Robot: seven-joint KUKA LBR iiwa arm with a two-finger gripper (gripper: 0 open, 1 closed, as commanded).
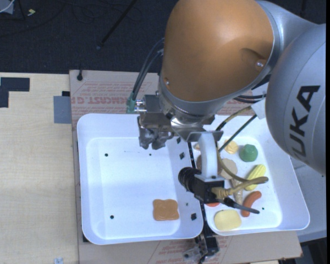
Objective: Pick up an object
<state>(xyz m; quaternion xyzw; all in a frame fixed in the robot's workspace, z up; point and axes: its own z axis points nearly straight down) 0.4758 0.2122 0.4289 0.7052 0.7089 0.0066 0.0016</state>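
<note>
White left bin (pixel 99 202) with toast (pixel 165 209); arm (pixel 220 54) over right bin's (pixel 294 202) toys.

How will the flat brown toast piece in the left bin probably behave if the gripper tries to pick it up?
The toast piece lies flat on the left bin floor, so fingers may struggle to get under its thin edges. It looks like a small toy, probably light and stiff, so it should not flop. On the smooth white floor it may slide when pushed rather than roll.

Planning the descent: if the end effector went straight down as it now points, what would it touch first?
Probably the bare white floor of the left bin, near its top edge; the toast lies well off that line. Depth is unclear.
</note>
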